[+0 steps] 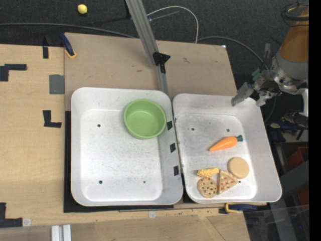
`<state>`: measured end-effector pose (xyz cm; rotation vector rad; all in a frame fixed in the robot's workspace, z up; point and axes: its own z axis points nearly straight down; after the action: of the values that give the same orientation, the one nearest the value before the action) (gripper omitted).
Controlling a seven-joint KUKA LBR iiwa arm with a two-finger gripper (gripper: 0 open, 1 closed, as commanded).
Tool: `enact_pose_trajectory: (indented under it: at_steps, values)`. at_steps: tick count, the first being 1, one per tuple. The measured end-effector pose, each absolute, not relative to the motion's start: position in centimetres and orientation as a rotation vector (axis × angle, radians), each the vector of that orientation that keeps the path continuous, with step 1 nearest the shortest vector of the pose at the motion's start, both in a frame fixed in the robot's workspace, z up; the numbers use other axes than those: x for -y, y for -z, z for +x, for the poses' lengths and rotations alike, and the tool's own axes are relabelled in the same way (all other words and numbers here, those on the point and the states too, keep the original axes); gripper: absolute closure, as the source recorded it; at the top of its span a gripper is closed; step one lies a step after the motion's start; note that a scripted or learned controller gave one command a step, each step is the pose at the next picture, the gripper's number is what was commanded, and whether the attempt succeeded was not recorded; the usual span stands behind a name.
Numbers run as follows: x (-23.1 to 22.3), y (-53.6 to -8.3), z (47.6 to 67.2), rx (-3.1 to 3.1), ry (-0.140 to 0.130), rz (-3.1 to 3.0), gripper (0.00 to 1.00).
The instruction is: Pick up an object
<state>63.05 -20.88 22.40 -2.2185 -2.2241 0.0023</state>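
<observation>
Orange on the band above the wrist marks the arm at the right side of the camera view, where the claw (248,93) hangs over the upper right corner of the right bin (200,109), above its rim and not down among the objects. I cannot tell whether it is apart or together, and nothing can be seen held in it.

Every candidate for the pick lies below and to the left of the claw, inside that same bin. The toy carrot (223,143) is the nearest, lying flat and slanted with its green end toward the right wall. Further down is the round tan biscuit (238,167), and beyond it a tight cluster touching one another: a small yellow corn piece (207,172), a round speckled cookie (206,187) and a pizza wedge (226,182). My judgement is that the carrot, lying apart from the rest, offers the cleanest grasp; the cluster would likely crowd a descent.

Far to the claw's left, in the left bin (85,149), a green bowl (145,118) sits upright near the upper right corner.

Both bins rest side by side on the bench (105,59), presumably so objects can pass between them. No brand, label or readable writing is visible anywhere.
</observation>
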Motion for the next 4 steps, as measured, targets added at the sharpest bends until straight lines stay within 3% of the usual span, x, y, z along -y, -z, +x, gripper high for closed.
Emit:
enact_pose_trajectory:
  at_steps: [1, 4]
  values:
    - [20.9, -22.4, 63.0, 2.224, -0.003, -2.219, 0.0]
    - [19.1, -8.7, 62.5, 2.224, -0.004, -2.218, 0.0]
